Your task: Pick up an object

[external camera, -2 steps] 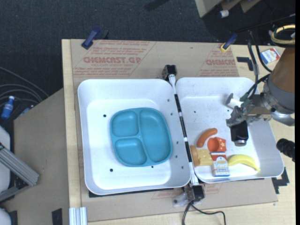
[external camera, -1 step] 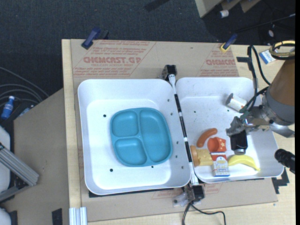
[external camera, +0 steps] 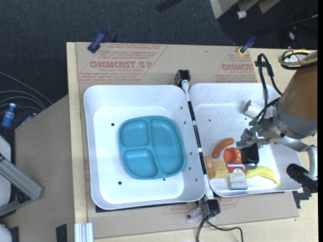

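Observation:
In the right bin [external camera: 222, 102] a pile of toy food lies near the front left corner: an orange sausage [external camera: 222, 146], a red tomato-like piece [external camera: 231, 156], a yellow-orange block [external camera: 218, 169], a yellow banana [external camera: 263, 174] and a small red-and-white carton [external camera: 237, 179]. My gripper [external camera: 249, 154] hangs low over this pile, just right of the red piece and above the banana. Its dark fingers point down into the bin.
The left bin [external camera: 101, 105] holds a blue divided plate [external camera: 151, 146]. A black divider rail [external camera: 192, 122] runs between the bins. The back half of the right bin is bare white. Cables [external camera: 265, 74] trail along the arm on the right.

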Robot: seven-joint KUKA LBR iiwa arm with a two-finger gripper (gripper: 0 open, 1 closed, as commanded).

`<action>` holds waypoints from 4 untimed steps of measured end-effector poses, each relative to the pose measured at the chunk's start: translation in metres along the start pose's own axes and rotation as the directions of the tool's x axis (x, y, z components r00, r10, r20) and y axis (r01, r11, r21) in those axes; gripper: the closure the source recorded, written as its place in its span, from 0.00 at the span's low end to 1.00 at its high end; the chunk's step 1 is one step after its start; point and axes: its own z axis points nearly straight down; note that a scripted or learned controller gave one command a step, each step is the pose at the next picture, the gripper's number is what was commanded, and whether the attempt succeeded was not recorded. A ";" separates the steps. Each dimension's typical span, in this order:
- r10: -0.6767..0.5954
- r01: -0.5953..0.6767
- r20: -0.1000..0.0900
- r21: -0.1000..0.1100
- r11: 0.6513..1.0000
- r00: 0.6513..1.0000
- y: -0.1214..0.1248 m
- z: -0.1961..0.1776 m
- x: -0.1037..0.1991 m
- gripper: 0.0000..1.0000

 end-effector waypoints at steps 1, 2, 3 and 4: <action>0.000 0.000 0.001 -0.003 1.000 1.000 0.000 -0.017 0.013 1.00; 0.001 -0.001 0.000 0.000 1.000 1.000 0.000 0.000 -0.006 1.00; 0.000 0.000 0.002 -0.004 1.000 1.000 0.062 -0.015 -0.019 1.00; -0.001 0.001 0.000 -0.001 1.000 1.000 0.038 -0.042 0.046 1.00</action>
